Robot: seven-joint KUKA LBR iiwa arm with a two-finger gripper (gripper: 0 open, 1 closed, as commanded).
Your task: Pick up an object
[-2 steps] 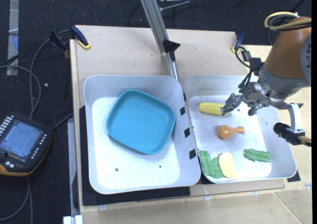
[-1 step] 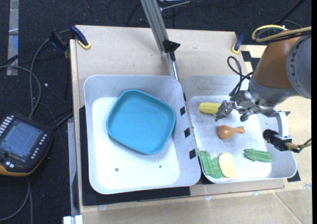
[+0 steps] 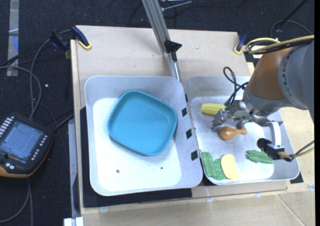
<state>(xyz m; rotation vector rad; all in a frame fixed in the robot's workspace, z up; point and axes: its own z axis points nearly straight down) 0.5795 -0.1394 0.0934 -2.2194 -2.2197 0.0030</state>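
Note:
My gripper (image 3: 221,118) hangs low over the middle of the right bin (image 3: 200,86). It sits between a yellow corn cob (image 3: 212,108) just above it and a brown drumstick-shaped toy (image 3: 231,132) just below it. It is close to both, and I cannot tell whether it touches either. Nothing is visibly held. Along the bin's front lie a green leafy piece (image 3: 213,166), a pale yellow oval piece (image 3: 229,166) and a small green vegetable (image 3: 259,157).
The left bin (image 3: 100,170) holds a blue square plate (image 3: 142,122). A metal pole (image 3: 156,12) slants down from the back to the gap between the bins. The arm (image 3: 280,77) covers the right bin's far right part.

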